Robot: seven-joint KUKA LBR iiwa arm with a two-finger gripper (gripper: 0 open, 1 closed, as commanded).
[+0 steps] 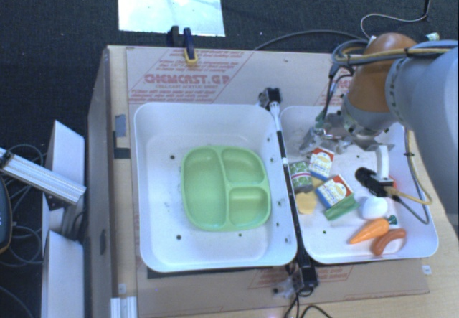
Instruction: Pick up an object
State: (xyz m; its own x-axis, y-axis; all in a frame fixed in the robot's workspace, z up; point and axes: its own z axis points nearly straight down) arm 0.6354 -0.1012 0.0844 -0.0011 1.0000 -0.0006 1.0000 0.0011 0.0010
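Left shallow white bin (161, 137) is holding one pale green plastic divided plate (226, 187), lying flat at centre. Right shallow white bin (337, 245) is carrying the pickable pieces. These are a white-and-orange carton (321, 163) at 10 o'clock, a dark green carton (301, 176) at 9, a blue-and-green carton (336, 192) near centre, a yellow wedge (307, 202) at 8, and a white egg shape (374, 207), orange toy carrot (369, 230) and reddish toy sausage (389, 240) toward 5–6. Gripper (319, 138) is hovering at 11 o'clock, just beside the white-and-orange carton; cannot tell whether spread or pressed together.
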